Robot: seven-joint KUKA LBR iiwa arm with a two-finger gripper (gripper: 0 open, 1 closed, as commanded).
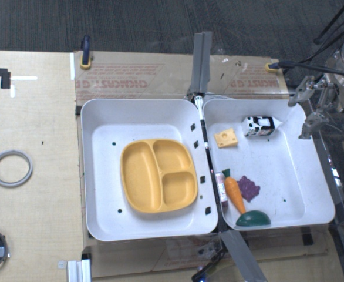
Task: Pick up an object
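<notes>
Candidate objects for pickup lie in the right white plastic bin [313,181]; the left white plastic bin [95,175] holds a yellow three-compartment plastic plate [158,174].

Hazards, by object, largest first:

1. Yellow plate: wide, shallow and flat on the bin floor. The claw would likely slide off it.
2. Orange plastic carrot [235,194]: touches the purple toy grape cluster [249,188] and lies just beside the central divider wall. A descent here risks striking the wall or catching two items.
3. Dark green rounded toy [253,219]: sits against the near wall; its domed surface may squirt out.
4. Black-and-white toy cow [259,126]: near the far wall.
5. Yellow foam cheese wedge [226,138]: stands apart, lowest risk.

The claw [313,107] hangs at the right bin's far right corner; its state cannot be determined.
</notes>
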